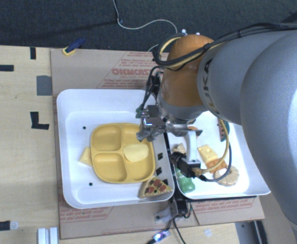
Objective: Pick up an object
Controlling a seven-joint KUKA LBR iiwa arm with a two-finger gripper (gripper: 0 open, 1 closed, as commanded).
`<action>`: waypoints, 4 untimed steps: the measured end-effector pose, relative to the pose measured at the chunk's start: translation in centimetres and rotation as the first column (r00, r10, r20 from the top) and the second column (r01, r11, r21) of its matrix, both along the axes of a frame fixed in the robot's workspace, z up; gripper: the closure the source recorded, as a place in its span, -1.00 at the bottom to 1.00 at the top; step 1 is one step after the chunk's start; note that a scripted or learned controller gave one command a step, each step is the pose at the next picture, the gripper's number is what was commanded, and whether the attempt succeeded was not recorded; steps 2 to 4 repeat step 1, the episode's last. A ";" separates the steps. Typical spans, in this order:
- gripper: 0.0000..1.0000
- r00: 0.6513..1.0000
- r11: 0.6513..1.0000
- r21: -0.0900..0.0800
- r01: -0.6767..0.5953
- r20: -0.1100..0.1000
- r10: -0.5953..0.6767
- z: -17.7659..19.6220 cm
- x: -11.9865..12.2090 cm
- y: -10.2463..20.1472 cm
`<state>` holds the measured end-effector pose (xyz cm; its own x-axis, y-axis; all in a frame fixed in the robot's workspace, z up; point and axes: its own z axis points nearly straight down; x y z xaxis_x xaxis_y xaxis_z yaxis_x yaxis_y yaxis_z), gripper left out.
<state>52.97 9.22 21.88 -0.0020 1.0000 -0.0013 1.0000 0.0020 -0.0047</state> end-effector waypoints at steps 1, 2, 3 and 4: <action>1.00 1.000 1.000 -0.001 0.001 0.001 -0.001 -0.5 0.6 -0.8; 1.00 1.000 1.000 -0.001 0.001 0.001 -0.001 -0.5 0.6 -0.8; 1.00 1.000 1.000 -0.001 0.001 0.001 -0.001 -0.5 0.6 -0.8; 1.00 1.000 1.000 -0.001 0.001 0.001 -0.001 -0.5 0.6 -0.8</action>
